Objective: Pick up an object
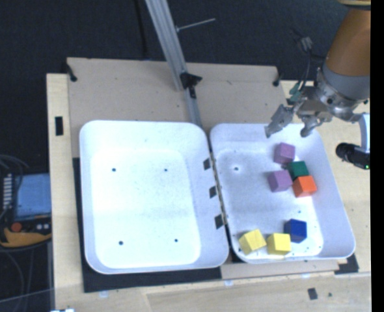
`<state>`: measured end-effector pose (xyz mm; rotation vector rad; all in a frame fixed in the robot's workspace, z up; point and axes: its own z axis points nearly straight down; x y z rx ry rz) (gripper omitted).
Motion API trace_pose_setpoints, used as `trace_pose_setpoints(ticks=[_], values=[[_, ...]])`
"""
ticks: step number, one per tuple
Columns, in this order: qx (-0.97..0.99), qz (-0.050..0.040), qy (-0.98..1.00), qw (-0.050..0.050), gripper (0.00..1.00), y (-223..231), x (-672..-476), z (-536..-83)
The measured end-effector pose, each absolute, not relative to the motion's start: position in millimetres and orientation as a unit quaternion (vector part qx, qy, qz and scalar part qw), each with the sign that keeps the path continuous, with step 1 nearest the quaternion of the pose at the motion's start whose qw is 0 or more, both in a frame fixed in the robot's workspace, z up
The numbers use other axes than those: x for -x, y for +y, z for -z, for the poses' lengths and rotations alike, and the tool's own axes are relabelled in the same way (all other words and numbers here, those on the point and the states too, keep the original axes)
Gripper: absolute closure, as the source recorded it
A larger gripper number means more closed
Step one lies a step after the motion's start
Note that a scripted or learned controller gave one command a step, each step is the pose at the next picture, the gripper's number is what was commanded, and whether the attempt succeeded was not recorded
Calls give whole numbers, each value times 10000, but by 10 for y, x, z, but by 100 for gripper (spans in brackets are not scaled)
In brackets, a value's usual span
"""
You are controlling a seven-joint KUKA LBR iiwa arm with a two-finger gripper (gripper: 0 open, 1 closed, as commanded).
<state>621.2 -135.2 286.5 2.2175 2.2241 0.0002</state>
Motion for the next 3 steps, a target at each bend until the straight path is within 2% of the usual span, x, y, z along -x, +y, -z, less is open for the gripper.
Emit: trace_pose_setpoints(ticks=[1, 2, 3], values=[[-7061, -1, 7082, 5, 0, -1352, -6212, -2865], [-7067, 20, 7075, -11, 0, -1367, -6300, -2291], [-7072, 22, 7070, -15, 0, -1417, -6241, -1678]])
